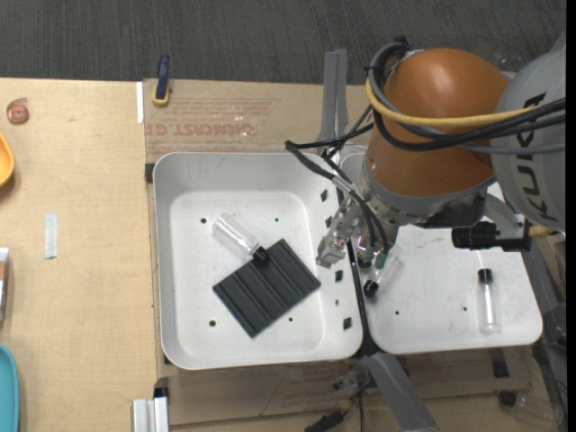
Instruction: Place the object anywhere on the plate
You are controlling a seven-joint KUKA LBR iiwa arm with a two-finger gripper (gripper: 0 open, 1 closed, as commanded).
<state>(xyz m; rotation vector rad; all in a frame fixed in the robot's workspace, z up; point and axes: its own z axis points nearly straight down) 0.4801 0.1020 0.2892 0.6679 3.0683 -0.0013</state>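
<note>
Two shallow white plastic bins: left bin (175, 268), right bin (450, 331). At the left bin's centre, a dark grey ribbed rectangular plate (266, 286), striped with parallel grooves. At its 11 o'clock, a clear plastic vial with a black cap (236, 236). In the right bin, toward 3 o'clock, a second clear black-capped vial (487, 300). Grey arm with orange band (436, 120), looped by a yellow cable (432, 120). Pale tan wooden bench (72, 313).

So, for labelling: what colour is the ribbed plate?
Black plate, best in the camera view.
</note>
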